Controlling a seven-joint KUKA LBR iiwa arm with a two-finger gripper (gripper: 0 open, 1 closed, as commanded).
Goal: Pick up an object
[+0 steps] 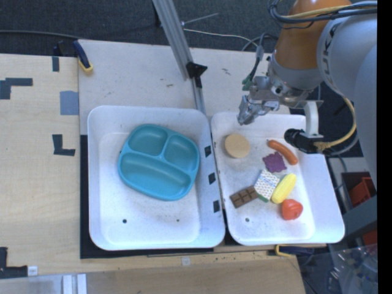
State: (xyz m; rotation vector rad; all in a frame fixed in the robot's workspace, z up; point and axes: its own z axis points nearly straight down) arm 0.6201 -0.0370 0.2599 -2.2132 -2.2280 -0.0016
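Note:
My gripper (247, 116) hangs over the far edge of the right bin (318, 228), just above and right of a round tan cookie (236, 146). Nothing shows between its fingers. Also in the right bin lie an orange sausage (282, 151), a purple piece (275, 162), a yellow corn cob (283, 188), a white patterned block (266, 184), a brown chocolate bar (243, 196) and a red tomato (291, 209).
A blue divided plate (160, 162) lies in the left bin (104, 225). A grey metal pole (174, 29) slants down to the bins' far edge between them. Cables trail across the bench behind the arm.

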